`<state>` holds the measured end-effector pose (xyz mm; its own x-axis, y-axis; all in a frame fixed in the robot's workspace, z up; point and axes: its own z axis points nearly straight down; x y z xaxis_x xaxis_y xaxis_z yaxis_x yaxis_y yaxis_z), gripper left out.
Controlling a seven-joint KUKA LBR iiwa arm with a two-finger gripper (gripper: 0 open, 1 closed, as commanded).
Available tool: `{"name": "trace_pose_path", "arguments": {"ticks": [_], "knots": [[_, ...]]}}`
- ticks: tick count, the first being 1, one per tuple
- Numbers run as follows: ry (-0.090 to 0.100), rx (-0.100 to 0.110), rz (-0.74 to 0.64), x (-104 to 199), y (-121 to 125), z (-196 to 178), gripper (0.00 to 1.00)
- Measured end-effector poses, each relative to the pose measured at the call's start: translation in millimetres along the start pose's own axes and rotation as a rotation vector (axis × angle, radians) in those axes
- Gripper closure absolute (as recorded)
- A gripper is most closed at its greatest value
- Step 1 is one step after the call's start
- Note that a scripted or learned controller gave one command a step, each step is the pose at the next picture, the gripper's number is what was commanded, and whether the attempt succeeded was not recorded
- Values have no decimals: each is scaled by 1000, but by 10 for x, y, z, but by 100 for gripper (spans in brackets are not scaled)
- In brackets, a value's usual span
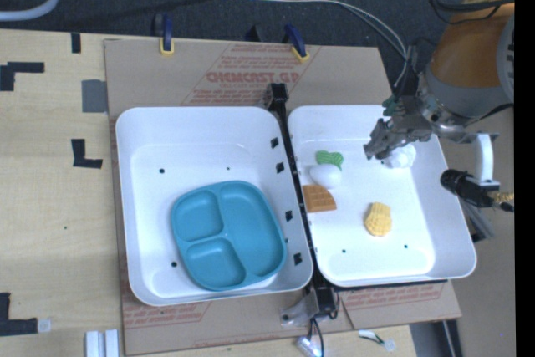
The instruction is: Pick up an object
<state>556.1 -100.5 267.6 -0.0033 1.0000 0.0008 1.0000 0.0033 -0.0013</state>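
the left bin sits in the left-centre of the frame and holds a blue divided plate, lying flat in the lower part of it with three compartments showing. a dark divider runs between the two bins. just right of that divider, in the right bin, three small things cluster near its left wall: a green piece uppermost, a white egg-like piece touching it just below, and a flat tan waffle-like piece below that. a yellow corn-like piece lies apart from them, toward the middle of the bin's lower half. further right, in the bin's upper right area, the gripper hangs low over the floor, its dark fingers pointing down and to the left. a small white object lies right beside the fingertips, partly covered by them; whether it is touched or gripped cannot be told, nor how far apart the fingers stand. the grey and orange arm fills the upper right corner, cut off by the frame edge.
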Motion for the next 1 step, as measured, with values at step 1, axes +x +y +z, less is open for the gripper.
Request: {"name": "trace_pose_path", "arguments": {"ticks": [1], "knots": [[0,-1,-1,498,-81,-23,100]]}}
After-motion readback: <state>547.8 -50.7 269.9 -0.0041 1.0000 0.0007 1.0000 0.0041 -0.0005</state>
